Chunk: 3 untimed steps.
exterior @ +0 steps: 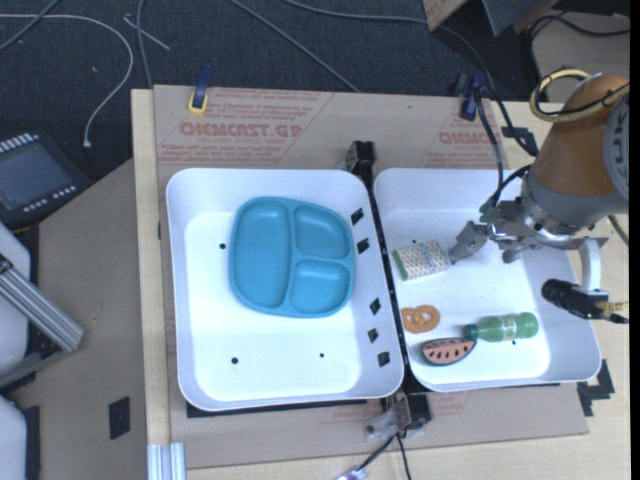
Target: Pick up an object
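Red print on my bench's cardboard sheet (pixel 260 118) behind the left bin, reads roughly "CHEMCAST GP", smaller lines under it too blurred, similar red print at far right illegible

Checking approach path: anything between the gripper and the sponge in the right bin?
Nothing visible. The gripper hangs just right of the sponge; bare bin floor between. Pretzel, watermelon slice and green bottle lie nearer the camera.

A green bottle (pixel 503 327), a watermelon slice (pixel 447 350), a pretzel (pixel 421 318) and a speckled sponge (pixel 419 259) are lying in the right bin (pixel 565 363), the bottle on its side touching the slice.
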### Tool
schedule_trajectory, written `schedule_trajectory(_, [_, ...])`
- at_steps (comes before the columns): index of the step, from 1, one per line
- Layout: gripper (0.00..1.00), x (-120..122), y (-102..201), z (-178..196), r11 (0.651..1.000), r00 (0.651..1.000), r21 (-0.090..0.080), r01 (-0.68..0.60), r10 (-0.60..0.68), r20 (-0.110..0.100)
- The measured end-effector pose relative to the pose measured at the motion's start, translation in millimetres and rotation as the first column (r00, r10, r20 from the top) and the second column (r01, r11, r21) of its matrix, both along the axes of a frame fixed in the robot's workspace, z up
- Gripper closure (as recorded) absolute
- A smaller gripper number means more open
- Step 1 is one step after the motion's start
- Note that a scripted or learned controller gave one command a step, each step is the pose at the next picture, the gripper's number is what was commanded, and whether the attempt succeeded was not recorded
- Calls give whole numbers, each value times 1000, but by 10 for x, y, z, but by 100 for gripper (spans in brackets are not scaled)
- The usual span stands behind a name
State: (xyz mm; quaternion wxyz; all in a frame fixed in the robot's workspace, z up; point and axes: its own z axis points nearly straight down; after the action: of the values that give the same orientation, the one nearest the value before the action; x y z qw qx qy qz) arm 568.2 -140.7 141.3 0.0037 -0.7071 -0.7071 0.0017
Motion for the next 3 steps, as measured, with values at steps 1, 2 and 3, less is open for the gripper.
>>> schedule_trajectory(1, [0,9,3,-498,1000,1000,-1,1,-1,7])
schedule_trajectory(2, [100,31,6,-349,1000,1000,-1,-1,1,13])
schedule_trajectory(3, [100,73,9,89,1000,1000,-4,-1,1,13])
